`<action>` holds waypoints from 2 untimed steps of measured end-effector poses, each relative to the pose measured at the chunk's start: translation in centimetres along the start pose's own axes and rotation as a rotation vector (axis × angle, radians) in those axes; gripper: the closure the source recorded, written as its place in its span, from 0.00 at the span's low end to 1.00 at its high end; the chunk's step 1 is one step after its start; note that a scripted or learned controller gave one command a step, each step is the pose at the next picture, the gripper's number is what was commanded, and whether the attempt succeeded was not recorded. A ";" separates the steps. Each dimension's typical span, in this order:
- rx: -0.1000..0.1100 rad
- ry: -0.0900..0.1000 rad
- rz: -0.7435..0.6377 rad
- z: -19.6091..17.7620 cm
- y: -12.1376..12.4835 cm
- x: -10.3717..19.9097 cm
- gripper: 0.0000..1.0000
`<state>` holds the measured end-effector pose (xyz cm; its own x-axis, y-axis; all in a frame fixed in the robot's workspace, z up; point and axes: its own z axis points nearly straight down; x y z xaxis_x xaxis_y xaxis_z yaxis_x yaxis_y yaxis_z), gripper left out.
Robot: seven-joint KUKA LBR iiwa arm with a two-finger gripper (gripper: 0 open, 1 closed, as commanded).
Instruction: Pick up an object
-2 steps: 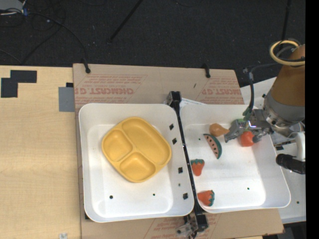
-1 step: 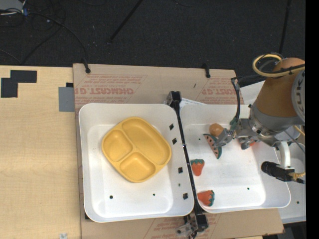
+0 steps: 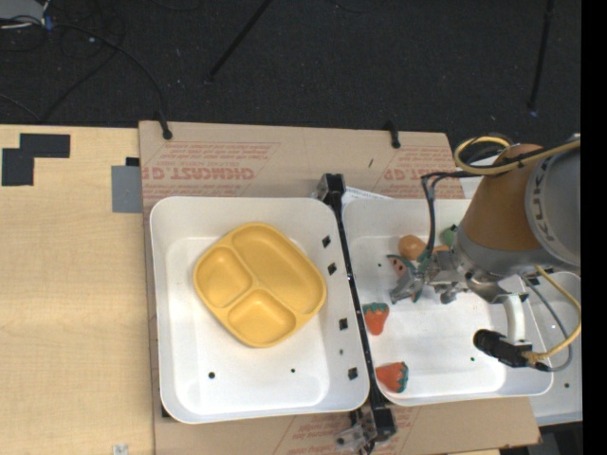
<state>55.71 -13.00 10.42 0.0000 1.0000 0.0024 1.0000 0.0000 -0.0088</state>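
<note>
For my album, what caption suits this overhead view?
Arm's gripper low in right bin among toys; yellow tray in left bin.

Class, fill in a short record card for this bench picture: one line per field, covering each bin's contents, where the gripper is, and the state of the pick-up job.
Left bin: holds a yellow divided plate, three compartments, lying flat.
Right bin: holds two strawberry toys, one beside the divider, one at the near rim, and a tan round object farther back.
Gripper: low over the right bin, just this side of the tan round object.
Arm: enters from the right of the view.
Task state: no object seen between the fingers.
</note>
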 end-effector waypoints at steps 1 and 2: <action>-0.003 -0.001 0.004 -1.3 0.1 -0.1 1.00; -0.011 -0.003 0.004 -7.4 -0.6 -0.4 1.00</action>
<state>55.16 -13.41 17.78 0.0036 1.0000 -0.0003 1.0000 -0.0036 0.0017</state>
